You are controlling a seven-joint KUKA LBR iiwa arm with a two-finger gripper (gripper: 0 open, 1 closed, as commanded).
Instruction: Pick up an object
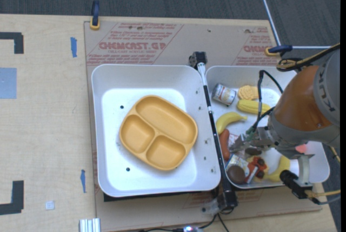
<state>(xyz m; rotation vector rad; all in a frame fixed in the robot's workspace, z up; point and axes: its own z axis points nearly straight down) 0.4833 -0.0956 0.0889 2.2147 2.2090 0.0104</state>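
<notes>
Reaching: hand [244, 141] low among toy food; grip state cannot be told.
Banana [230, 119], just beyond hand: light, stiff, slick; grip mid-body.

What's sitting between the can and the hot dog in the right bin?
A banana lies between the can and the hot dog in the camera view.

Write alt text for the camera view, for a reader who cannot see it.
A grey and orange robot arm reaches from the right into the right white bin, its gripper low among toy foods: a banana, a corn cob, a small can. The left white bin holds a yellow three-section plate.
</notes>
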